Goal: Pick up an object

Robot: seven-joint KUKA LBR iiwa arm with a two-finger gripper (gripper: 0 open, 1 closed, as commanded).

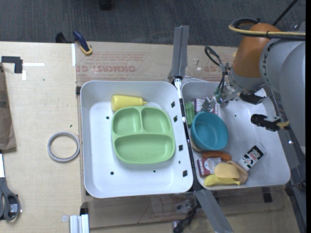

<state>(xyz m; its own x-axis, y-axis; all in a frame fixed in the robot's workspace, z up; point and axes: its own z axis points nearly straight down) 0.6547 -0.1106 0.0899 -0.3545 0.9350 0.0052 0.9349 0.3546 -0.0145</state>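
Observation:
My gripper (214, 101) hangs low at the back of the right bin (272, 171), just behind the blue bowl (210, 131) and over a pink-and-white packet (199, 105). The grey arm with its orange band (253, 52) comes down from the upper right. Along the bin's front lie an orange sausage-shaped toy (216, 155), a red packet (208, 166), a yellow toy (222, 175) and a small black-and-white box (251, 157). A green strip (189, 113) lies against the bin's left wall.
The left bin (95, 144) holds a green divided plate (143, 135) and a yellow bottle-shaped toy (127, 101) behind it. A grey divider post (180, 52) rises between the bins at the back. A grey ring (63, 146) and scissors (8, 204) lie on the bench to the left.

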